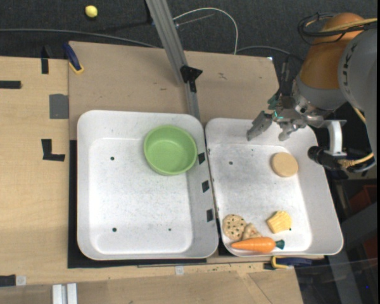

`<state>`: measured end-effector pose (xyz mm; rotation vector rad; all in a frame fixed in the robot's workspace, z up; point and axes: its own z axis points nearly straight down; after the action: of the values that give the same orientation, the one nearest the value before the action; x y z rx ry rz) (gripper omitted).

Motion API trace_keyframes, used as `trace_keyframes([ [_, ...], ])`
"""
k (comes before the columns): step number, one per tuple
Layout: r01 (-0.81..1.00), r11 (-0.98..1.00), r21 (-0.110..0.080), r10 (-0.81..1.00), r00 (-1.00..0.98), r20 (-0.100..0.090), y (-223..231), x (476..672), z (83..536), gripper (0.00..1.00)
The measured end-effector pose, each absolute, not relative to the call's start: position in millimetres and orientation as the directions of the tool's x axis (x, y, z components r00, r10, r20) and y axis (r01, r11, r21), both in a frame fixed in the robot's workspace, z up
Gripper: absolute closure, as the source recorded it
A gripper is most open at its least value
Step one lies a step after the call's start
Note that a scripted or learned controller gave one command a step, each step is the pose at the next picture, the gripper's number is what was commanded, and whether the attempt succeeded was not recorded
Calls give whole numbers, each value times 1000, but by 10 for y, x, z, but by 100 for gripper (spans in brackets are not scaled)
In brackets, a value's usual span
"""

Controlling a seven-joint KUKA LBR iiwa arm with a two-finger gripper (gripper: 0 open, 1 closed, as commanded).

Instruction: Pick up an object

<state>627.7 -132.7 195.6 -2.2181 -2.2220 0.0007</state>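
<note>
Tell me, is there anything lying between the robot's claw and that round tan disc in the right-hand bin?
No. In the camera view, bare white bin floor separates the gripper from the round tan disc; the other toy foods sit along the bin's near edge.

A light wooden bench (25,189) is seen from above, marked with black tape pieces (49,151) and a grey patch (59,106). Dark carpet (63,5) is laid beyond it, where a small yellow ball (91,11) rests. A grey metal pole (168,33) is slanted across, and thin cables (221,18) are looped nearby.
</note>
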Motion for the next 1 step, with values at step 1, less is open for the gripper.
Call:
trace_keyframes([
  [1, 1000, 2, -2, 1000, -2, 0, -1328, 6277, 1956, 0],
])
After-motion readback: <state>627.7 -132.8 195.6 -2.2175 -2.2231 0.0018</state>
